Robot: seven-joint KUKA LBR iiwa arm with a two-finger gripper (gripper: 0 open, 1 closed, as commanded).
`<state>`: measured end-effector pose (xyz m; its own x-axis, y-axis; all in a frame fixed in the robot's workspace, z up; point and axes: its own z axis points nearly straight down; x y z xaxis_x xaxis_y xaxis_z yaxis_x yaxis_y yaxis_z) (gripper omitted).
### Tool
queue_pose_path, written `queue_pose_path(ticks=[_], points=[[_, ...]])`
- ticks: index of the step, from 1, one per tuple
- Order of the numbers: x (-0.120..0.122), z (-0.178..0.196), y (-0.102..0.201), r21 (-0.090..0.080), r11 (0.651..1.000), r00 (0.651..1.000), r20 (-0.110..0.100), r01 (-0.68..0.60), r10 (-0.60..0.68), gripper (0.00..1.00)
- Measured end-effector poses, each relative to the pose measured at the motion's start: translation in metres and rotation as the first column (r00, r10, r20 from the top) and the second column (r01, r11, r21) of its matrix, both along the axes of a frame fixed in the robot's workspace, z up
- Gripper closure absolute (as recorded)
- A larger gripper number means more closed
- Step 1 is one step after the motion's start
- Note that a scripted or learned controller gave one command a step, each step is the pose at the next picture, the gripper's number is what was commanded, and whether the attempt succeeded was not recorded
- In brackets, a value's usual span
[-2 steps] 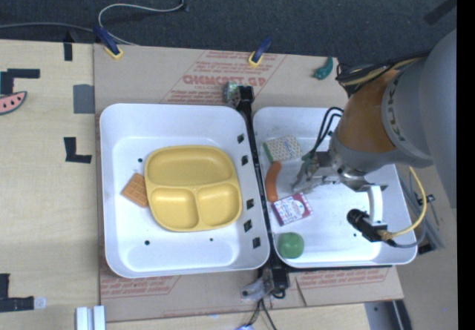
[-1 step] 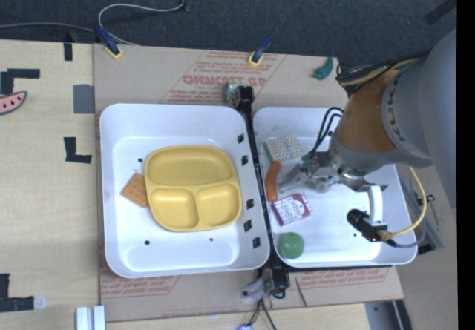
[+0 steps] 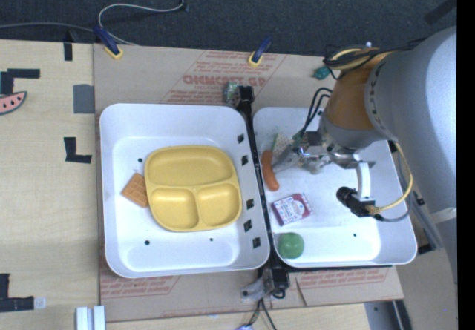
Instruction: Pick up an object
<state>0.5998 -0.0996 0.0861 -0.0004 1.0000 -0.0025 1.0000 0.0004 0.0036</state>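
Observation:
In the right bin (image 3: 371, 243) lie an orange carrot-like stick (image 3: 269, 171) by the left wall, a red-and-white packet (image 3: 291, 208) in the middle, and a green ball (image 3: 290, 245) at the front left. A small greenish-white item (image 3: 281, 144) lies near the back left. My gripper (image 3: 303, 154) hangs low over the bin's back left part, just right of the orange stick and the greenish item. The wrist hides the fingertips, and I see nothing held between them.
The left bin (image 3: 119, 239) holds a yellow divided plate (image 3: 194, 186) with a tan cracker-like piece (image 3: 135, 190) at its left edge. The arm's grey body and orange band (image 3: 352, 99) cover the right bin's back right. Cables and clips lie on the cardboard behind the bins.

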Motion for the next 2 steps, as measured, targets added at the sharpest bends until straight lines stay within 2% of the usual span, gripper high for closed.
queue_pose_path(ticks=[1,2], points=[[0.0000,0.0095,0.0000,0.000,1.000,1.000,0.001,0.000,0.000,1.00],[-0.0001,0.0094,0.0001,0.000,1.000,1.000,0.000,0.000,0.000,0.00]])
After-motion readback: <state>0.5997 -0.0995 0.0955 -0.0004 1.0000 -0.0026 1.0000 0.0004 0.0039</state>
